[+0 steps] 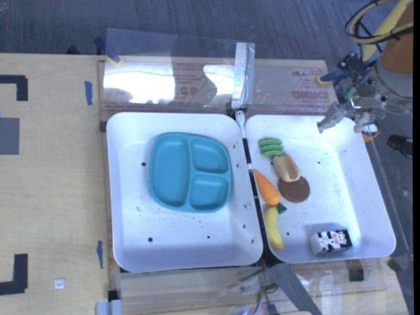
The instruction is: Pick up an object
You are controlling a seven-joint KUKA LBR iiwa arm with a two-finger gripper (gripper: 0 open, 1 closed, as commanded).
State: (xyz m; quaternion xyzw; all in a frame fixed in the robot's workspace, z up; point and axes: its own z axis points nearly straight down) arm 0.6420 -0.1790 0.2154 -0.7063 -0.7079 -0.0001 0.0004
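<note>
**At the right bin's far corner, pincer waits**

Over the far right rim the pincer (346, 118) hangs spread wide, holding nothing. Nearest lies the green toy (270, 146): light, stiff, probably slick; take it across its narrow middle.

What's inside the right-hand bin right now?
The right bin holds a green ridged toy, a wooden scoop over a brown disc, a carrot, a banana and a cow-print carton. Part of the disc is covered.
</note>
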